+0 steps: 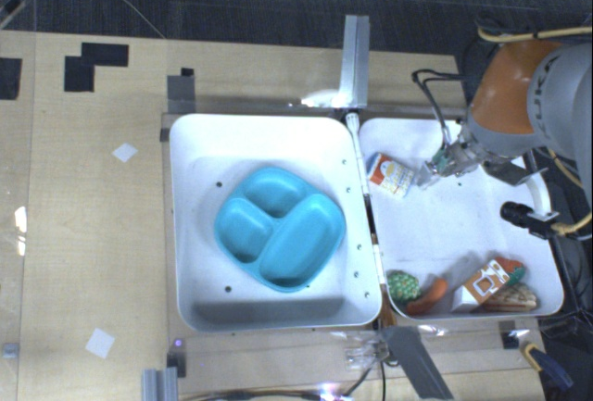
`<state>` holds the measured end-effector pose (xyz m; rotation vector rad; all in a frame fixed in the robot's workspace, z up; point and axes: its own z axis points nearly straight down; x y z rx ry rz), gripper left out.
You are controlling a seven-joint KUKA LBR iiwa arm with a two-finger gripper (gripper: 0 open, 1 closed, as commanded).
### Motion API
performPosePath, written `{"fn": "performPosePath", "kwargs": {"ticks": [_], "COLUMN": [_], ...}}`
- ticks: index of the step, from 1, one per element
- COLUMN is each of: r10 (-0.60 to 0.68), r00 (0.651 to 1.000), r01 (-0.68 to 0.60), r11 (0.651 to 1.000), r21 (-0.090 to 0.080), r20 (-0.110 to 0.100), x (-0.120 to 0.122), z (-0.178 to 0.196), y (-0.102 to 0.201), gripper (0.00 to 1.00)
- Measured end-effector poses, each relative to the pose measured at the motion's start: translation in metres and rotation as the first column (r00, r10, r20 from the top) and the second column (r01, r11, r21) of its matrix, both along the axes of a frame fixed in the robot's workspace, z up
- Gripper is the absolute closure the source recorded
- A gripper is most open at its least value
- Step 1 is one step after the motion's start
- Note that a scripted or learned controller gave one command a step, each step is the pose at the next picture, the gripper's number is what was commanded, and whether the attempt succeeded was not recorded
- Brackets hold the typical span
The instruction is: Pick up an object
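Wooden bench, two white bins: the gripper (445, 160) hangs low in the right bin (482, 232), just beside a small carton (390, 177) near the divider. Finger state cannot be told. Approach appears underway; next comes closing on the carton.

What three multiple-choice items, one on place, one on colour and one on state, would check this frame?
1. Where does the sectioned plate lie?
A. left bin
B. right bin
C. on the bench outside the bins

2. What colour is that plate?
A. red
B. blue
C. yellow

3. How does the small carton stand to the gripper?
A. lifted clear above the bin
B. lying on the floor of the right bin, beside the gripper
C. resting in the plate

Key: 1 A, the plate sits in the left bin. 2 B, it is light blue. 3 B, the carton lies on the bin floor just left of the gripper.
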<state>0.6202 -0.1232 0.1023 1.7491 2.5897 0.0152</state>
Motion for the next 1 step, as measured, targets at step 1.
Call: {"fn": "performPosePath", "kwargs": {"ticks": [1], "r10": [0.162], "r00": [0.987], "r01": [-0.162], "r11": [0.987], "r21": [-0.004], "r20": [-0.005], "x": [-0.0244], "z": [-0.0121], "y": [0.0220], "gripper": [1.00]}}
